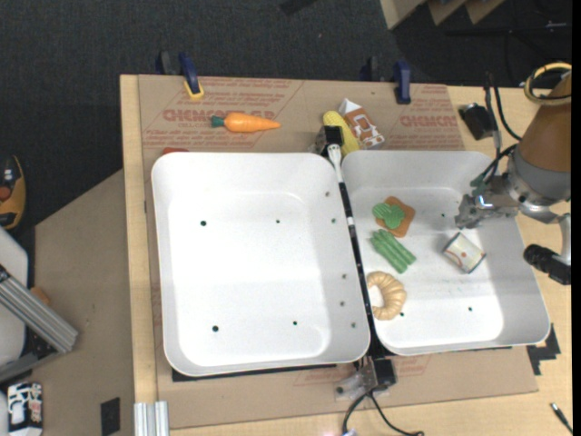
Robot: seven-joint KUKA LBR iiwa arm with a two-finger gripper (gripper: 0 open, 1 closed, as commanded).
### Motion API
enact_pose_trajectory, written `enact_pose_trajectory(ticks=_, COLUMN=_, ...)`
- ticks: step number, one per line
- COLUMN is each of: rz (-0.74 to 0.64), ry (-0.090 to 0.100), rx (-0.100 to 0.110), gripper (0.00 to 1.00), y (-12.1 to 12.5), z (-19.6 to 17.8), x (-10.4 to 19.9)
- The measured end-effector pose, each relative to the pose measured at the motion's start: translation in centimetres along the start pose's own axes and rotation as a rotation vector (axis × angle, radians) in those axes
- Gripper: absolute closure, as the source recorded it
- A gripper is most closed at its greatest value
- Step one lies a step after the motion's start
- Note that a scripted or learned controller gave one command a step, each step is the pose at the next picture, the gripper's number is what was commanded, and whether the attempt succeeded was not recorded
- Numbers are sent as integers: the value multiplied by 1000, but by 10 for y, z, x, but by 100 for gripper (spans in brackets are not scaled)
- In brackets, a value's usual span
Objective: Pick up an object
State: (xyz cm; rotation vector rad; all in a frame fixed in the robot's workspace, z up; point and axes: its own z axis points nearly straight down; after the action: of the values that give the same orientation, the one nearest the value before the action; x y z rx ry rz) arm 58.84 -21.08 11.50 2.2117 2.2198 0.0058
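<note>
While the gripper [474,209] hung near the right bin's [508,325] far right edge, just above a small carton [463,252], I honestly couldn't tell its state.

- We count two white bins [245,175], side by side.
- We see one carrot [247,123].
- One banana [338,127].
- One croissant [387,294].
- Two blue clamps [191,74].
- One small carton [464,251].

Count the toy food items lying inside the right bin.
4, none visibly hidden: a green-topped cookie near the divider, green beans just below it, a croissant at the lower left, and a small white block beneath the gripper.
</note>
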Motion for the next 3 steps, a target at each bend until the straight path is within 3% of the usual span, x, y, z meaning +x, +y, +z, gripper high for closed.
enact_pose_trajectory(ticks=1, rz=5, ry=9, rx=19, gripper=100, y=-114, z=31, x=54)
enact_pose_trajectory(ticks=2, rz=-2, ry=1, rx=-1, gripper=100, y=-51, z=-22, x=80)
enact_pose_trajectory(ticks=3, rz=-6, ry=2, rx=-12, gripper=100, y=3, z=-159, x=141)
